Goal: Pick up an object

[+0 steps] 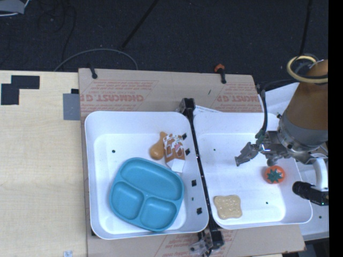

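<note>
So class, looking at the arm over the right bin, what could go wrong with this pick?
1. The gripper sits beside the orange and green toy, not over it, so it may close on nothing.
2. The flat beige piece lies low in the right bin; it may be hard to grasp.

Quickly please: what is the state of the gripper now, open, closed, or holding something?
Gripper: over the right bin, nothing visibly held; open or closed cannot be told.
</note>
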You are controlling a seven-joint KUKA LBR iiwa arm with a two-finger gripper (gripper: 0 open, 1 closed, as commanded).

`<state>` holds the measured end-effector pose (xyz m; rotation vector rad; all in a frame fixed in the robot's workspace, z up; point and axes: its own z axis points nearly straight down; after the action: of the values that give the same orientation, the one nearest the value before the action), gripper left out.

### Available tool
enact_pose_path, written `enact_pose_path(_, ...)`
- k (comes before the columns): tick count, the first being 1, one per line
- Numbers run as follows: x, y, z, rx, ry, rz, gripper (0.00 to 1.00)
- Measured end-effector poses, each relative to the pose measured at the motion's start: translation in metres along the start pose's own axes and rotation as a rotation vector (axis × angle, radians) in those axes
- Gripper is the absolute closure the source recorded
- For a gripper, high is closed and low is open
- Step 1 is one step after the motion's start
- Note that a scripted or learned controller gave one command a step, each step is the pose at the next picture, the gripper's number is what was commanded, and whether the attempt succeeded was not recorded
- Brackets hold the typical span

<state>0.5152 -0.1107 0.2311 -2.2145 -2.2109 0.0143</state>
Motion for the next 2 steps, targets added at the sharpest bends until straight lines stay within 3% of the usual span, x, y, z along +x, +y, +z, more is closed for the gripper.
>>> enact_pose_path(1,0.000,0.002,-0.007,-0.013,-0.002,-0.002,0.00)
enact_pose_path(2,0.003,0.000,0.037,-0.007,0.000,-0.002,0.00)
